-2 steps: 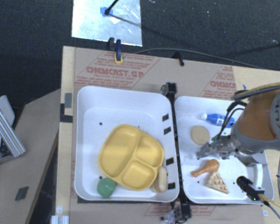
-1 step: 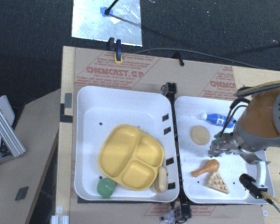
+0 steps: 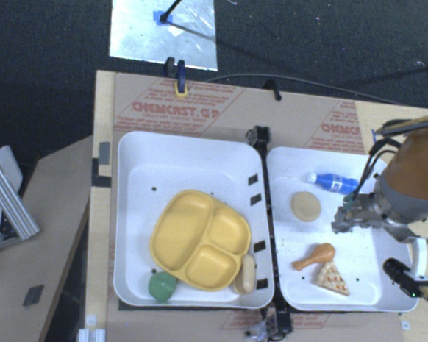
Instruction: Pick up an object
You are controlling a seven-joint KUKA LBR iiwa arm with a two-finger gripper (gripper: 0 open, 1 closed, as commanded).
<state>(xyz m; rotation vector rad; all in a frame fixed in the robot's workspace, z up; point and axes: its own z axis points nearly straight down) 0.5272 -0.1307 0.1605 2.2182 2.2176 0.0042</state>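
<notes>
Nearest the lens, at the front of the right bin (image 3: 374,249), lies a toy pizza slice (image 3: 333,278), flat on the white floor, crust toward the bin's front wall; just behind it, close but not clearly touching, a toy drumstick (image 3: 316,256) lies with its bone end pointing left toward the divider; no single object is marked as the target, so all the right-bin items are noted as candidates; gripper (image 3: 343,222) hangs over the right bin's middle, right of a tan round disc (image 3: 305,206) and behind the drumstick, apart from both; cannot tell from this angle whether it is open or closed, nor whether it has hold of anything; grey arm (image 3: 416,182) with its orange band enters from the right; blue bottle (image 3: 335,183) lies on its side toward the bin's back, white cap to the left, behind the disc; left bin (image 3: 138,197) sits flush against the right one; it carries a yellow divided plate (image 3: 201,239), tilted askew, with a green lump (image 3: 162,286) at its front left corner and a beige roll (image 3: 247,274) against its front right edge, beside the divider; both bins rest on a brown sheet with red lettering (image 3: 314,115).
</notes>
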